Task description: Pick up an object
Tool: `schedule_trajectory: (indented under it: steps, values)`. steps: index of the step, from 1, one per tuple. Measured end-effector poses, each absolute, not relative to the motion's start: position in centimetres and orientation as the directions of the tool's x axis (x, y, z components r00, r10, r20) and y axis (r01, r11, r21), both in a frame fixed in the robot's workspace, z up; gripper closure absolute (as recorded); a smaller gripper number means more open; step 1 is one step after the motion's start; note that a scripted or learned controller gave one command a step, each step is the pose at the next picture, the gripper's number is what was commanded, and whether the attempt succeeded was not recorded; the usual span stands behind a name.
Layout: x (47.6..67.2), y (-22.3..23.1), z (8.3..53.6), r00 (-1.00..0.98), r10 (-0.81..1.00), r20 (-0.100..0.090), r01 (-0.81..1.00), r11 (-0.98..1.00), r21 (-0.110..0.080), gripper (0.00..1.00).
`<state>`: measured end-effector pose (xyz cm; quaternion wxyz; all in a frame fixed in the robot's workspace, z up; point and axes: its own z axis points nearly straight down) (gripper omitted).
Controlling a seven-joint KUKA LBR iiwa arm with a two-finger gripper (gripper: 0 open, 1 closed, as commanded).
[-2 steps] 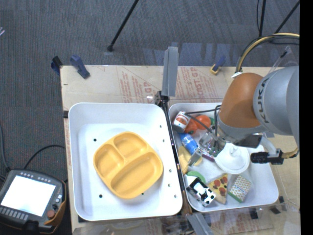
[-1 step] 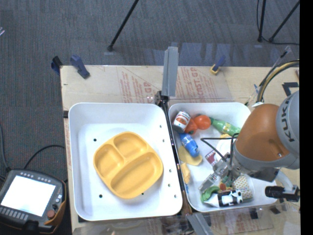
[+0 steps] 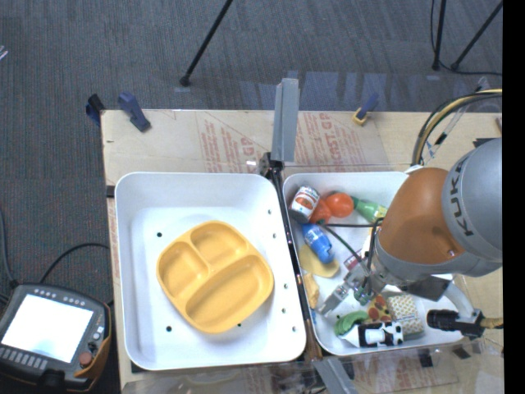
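Left bin [image 3: 131,220]: you have one yellow divided plate [image 3: 215,276], stiff, light, slick plastic; take it by a raised rim, not the flat. Right bin [image 3: 344,179]: small toys crowd together, orange-red piece [image 3: 332,207], blue piece [image 3: 317,243], green piece [image 3: 351,322], likely light and hard. Jaws [image 3: 340,295] hang low among them; clenched or released, you cannot tell. Wooden surface [image 3: 189,138] under both; dark carpet [image 3: 98,39] beyond, tripod legs [image 3: 212,31].

A wooden bench [image 3: 221,138] is seen across the middle of the frame. Two white bins are borne on it: the left bin [image 3: 135,220] at centre, the right bin [image 3: 328,347] at lower right, side by side.
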<state>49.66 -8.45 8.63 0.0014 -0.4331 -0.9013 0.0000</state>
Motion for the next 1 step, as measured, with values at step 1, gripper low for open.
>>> schedule_trajectory:
  steps: [1]
  values:
    - [55.53,-8.83,8.71,-0.690,0.724,0.001,0.724,0.690,0.000,0.00]
